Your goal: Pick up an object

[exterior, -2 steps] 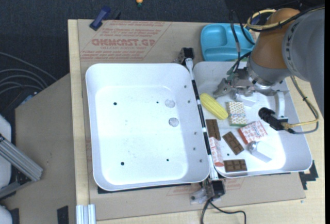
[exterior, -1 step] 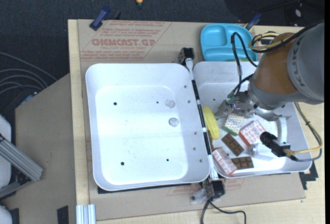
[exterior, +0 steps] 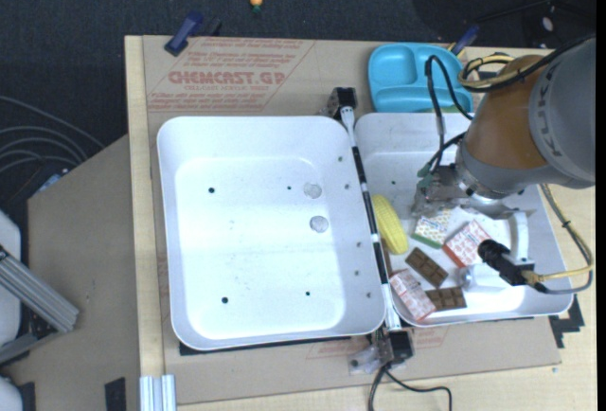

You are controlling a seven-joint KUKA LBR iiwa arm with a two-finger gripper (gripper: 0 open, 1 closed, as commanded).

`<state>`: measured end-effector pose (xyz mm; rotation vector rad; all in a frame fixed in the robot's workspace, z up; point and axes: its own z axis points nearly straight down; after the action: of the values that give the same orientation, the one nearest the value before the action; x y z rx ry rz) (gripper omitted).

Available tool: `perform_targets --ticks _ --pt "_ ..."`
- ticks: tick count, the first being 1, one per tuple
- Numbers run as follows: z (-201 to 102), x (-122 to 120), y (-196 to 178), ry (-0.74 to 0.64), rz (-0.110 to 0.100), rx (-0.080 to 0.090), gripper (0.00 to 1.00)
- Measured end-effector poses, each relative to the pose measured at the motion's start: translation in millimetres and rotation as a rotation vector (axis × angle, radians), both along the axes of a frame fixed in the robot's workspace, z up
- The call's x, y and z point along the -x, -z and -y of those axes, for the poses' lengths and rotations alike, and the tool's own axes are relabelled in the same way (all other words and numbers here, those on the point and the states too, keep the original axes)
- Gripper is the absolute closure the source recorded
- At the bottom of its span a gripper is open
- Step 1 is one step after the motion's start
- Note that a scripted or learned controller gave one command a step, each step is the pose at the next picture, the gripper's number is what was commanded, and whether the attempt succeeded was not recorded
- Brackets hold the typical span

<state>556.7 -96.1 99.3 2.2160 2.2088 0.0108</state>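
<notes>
My gripper hangs low in the right bin, near the yellow corn cob; whether it grips, I cannot tell.

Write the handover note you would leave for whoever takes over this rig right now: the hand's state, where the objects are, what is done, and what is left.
Hand: down in the right bin, at its middle; the view does not settle whether it grips anything.
Objects, all in the right bin: yellow corn cob by the left wall, brown bar, red-and-white packet, another packet at the front corner.
Left bin: no objects in it.
Done: the arm has reached the objects.
Left: grip one and lift it.
</notes>
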Motion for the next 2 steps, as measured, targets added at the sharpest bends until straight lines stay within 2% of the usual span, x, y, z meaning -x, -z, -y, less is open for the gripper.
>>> perform_targets --ticks 1,2 --pt "1.0 0.2 -0.1 0.001 0.000 0.002 0.00" --pt "2.3 -40.1 13.7 -0.002 -0.010 0.000 0.00"
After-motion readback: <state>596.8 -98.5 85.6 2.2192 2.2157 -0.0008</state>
